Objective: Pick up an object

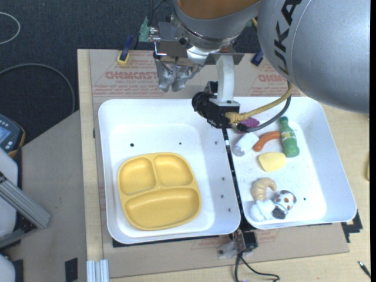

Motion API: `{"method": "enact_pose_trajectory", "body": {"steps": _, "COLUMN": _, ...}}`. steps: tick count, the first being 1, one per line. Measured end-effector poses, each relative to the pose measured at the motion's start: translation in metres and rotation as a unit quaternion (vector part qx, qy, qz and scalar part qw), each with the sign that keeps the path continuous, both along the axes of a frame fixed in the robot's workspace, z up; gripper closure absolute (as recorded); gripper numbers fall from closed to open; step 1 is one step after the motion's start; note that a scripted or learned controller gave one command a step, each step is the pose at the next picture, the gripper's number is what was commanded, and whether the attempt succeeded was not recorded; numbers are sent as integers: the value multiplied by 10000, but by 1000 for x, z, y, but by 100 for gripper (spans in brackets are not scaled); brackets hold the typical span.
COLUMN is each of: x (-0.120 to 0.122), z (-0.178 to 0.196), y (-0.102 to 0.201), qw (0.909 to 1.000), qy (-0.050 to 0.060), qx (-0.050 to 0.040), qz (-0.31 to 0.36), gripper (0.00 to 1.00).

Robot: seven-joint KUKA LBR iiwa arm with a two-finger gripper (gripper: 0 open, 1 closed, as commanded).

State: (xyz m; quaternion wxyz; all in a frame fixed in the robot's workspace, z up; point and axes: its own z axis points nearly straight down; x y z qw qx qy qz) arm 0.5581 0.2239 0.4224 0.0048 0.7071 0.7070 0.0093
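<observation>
My gripper (174, 80) hangs under the orange-banded wrist, over the cardboard just behind the back rim of the left bin (108, 157). Nothing shows in it. The right bin (329, 157) holds the loose objects: a green bottle (288, 137), an orange sausage shape (268, 140), a pale yellow wedge (272, 161), a croissant (262, 187), a black-and-white toy (284, 200) and a small purple piece (250, 123). All of them lie well to the right of and nearer than the gripper.
A yellow divided plate (158, 190) lies in the front of the left bin. A black fitting with a cable (210, 107) hangs from the arm over the divide between the bins. The grey arm body covers the top right.
</observation>
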Motion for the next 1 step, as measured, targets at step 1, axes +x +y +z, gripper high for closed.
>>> {"method": "enact_pose_trajectory", "body": {"steps": 1, "x": -63, "z": -46, "y": -9, "qw": 9999, "qy": 140, "qx": -43, "qz": 8, "gripper": 100}}
